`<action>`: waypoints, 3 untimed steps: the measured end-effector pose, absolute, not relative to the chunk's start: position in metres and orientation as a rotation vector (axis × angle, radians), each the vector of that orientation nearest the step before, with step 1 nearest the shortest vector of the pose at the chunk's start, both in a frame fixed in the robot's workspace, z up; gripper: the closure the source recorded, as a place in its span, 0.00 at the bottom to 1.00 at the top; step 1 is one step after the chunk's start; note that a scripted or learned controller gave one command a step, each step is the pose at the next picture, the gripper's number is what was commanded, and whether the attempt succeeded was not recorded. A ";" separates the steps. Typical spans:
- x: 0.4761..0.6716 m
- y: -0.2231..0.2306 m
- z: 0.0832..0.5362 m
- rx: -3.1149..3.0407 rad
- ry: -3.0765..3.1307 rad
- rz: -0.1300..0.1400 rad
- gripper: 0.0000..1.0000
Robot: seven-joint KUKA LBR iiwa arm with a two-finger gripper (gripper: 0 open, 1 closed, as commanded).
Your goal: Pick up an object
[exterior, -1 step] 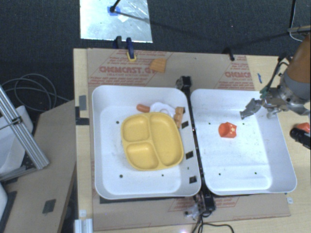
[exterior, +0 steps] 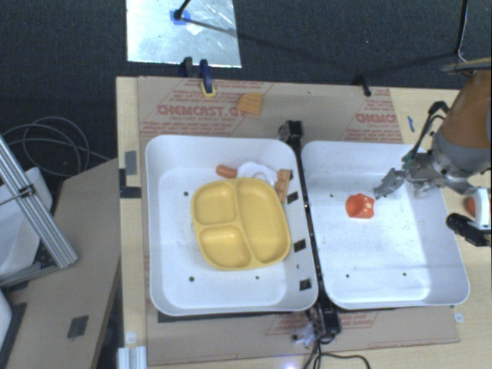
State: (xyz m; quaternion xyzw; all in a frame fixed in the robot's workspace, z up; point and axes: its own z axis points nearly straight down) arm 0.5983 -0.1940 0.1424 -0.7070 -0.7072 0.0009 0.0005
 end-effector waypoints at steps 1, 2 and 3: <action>0.663 -0.182 0.084 -2.218 -2.234 -0.008 0.00; 0.606 -0.176 0.084 -2.219 -2.220 0.002 0.00; 0.568 -0.155 0.084 -2.219 -2.220 0.002 0.00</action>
